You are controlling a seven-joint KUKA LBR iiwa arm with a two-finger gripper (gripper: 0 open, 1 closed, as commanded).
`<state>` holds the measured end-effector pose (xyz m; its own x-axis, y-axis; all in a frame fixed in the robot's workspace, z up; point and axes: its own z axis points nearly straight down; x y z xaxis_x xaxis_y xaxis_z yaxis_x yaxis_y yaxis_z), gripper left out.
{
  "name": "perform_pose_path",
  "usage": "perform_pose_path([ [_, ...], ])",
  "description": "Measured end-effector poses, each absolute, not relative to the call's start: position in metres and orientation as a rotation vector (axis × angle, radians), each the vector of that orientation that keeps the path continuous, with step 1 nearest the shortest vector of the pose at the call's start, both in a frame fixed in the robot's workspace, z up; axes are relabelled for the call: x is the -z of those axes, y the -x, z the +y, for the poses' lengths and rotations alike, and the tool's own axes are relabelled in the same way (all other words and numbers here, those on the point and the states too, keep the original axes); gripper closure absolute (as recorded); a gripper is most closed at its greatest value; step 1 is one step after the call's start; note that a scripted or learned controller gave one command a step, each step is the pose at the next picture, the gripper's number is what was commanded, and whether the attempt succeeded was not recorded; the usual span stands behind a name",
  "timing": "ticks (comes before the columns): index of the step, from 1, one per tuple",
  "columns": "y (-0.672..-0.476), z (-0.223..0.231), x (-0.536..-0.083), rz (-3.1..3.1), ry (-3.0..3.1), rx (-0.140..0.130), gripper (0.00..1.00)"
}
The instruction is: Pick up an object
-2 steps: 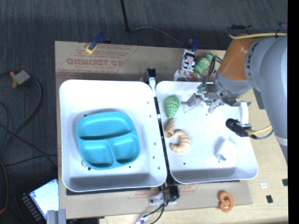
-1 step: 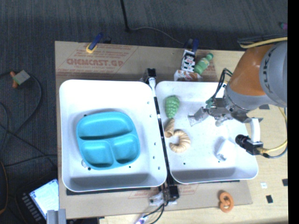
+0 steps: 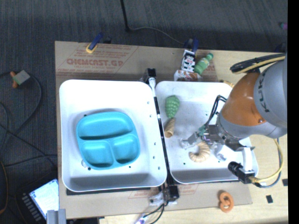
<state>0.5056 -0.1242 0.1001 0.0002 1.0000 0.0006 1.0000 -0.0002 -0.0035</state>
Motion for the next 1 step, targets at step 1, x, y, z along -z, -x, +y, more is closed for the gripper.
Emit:
perform_pose_path([
  [1, -0.506, -0.1245, -0.1098, -2.219, 2.221, -0.003, 1.0],
])
